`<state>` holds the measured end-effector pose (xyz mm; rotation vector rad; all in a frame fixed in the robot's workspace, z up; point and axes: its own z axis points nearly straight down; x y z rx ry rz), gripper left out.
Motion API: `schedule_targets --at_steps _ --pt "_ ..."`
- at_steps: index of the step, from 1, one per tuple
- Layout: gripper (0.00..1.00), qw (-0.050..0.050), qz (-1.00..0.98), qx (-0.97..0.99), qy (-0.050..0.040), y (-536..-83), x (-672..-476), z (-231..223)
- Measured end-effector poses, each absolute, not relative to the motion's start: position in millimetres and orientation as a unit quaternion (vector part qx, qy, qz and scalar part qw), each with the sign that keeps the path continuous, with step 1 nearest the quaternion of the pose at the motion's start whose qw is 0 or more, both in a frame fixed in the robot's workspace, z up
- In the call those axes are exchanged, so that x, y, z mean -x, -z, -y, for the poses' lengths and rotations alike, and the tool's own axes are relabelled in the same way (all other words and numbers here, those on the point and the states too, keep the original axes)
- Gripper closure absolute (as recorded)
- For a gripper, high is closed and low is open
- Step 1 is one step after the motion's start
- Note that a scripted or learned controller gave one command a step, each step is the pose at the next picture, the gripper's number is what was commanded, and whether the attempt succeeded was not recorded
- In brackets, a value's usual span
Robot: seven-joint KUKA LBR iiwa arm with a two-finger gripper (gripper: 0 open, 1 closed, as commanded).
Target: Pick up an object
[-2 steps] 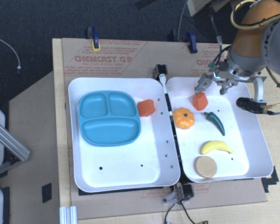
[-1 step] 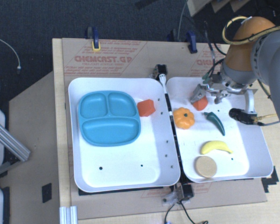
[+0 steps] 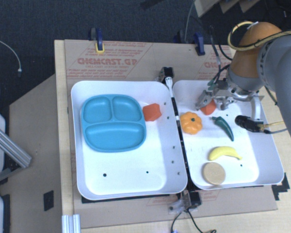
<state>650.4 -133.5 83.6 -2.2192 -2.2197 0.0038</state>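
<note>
Left bin: blue divided plate, orange block.
Right bin: pumpkin, green pepper, banana, round disc.
Pincer: clamped on red object.

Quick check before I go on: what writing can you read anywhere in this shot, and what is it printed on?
"CHEMCAST GP", in red, repeated in rows on the brown protective sheet covering the board under the two bins; the clearest line sits behind the left bin.
The smaller red lines above and below it are too blurred to read.
The same red print behind the right bin is partly hidden by the arm and unreadable.
</note>
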Motion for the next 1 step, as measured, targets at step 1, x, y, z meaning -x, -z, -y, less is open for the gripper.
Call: schedule_targets --at_steps 1 --pt "1.00 0.003 0.707 0.707 -0.0030 -94.3 -649.3 134.1"
